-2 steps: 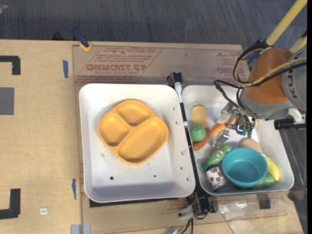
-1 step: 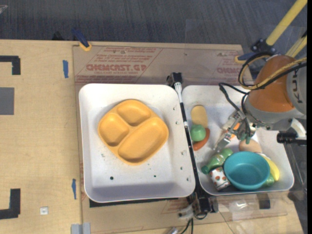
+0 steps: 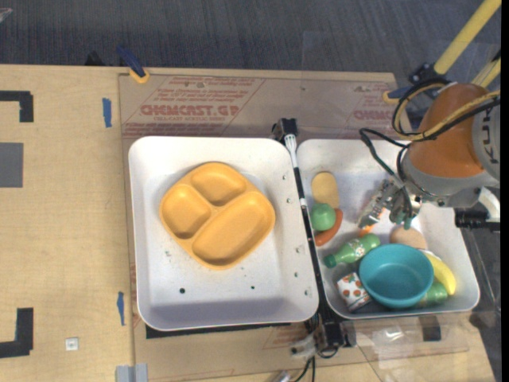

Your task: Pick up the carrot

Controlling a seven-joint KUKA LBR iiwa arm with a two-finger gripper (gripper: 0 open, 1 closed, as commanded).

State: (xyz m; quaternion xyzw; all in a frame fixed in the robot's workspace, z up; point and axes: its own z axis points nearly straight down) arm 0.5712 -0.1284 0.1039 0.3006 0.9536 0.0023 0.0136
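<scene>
Just beside the claw (image 3: 387, 207), whose opening I cannot tell, a small orange carrot (image 3: 367, 231) lies half hidden

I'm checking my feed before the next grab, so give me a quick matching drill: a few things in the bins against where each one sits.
Things:
1. yellow divided plate
2. teal bowl
3. tool
4. green bottle

Places:
A. just left of the teal bowl
B. middle of the left bin
C. near end of the right bin
D. over the right bin, above the toys

Pairs: 1-B, 2-C, 3-D, 4-A
</scene>
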